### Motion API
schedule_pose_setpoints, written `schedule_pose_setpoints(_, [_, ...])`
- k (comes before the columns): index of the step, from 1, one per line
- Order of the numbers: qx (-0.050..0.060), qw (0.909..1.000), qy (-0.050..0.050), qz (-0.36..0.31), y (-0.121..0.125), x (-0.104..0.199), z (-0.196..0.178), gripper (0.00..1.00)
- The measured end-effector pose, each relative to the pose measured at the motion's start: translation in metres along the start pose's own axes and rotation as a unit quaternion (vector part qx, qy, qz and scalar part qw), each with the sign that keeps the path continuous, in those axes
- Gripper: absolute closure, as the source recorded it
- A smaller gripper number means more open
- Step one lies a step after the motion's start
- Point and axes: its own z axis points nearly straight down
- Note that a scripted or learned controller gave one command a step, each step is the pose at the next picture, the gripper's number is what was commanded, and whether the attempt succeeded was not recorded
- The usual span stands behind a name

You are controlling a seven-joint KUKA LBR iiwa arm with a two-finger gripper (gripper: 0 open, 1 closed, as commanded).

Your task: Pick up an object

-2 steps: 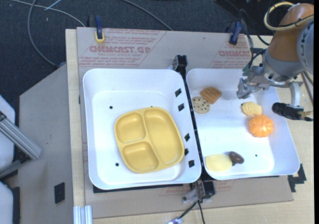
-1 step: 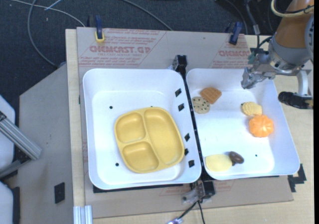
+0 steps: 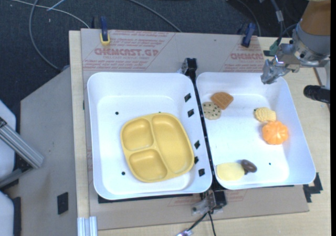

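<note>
- While no object is held, yellow divided tray (image 3: 156, 147) lies far left of the pincer (image 3: 269, 75).
- Cookies (image 3: 217, 105) sit left-below; approach vertically.
- Orange fruit (image 3: 275, 132) sits directly below; pincer state unclear.

Both white bins (image 3: 100, 125) look like smooth, faintly glossy plastic, and the yellow divided tray (image 3: 156, 147) has a matt plastic surface. The bench (image 3: 157, 46) beneath is a pale board printed with red lettering, the end effector (image 3: 270, 72) dull grey metal.
</note>
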Motion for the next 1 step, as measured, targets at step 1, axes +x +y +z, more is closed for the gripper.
schedule_pose_setpoints(1, [0.000, 1.0000, 0.000, 0.000, 0.0020, 0.0000, -0.0436, 1.00])
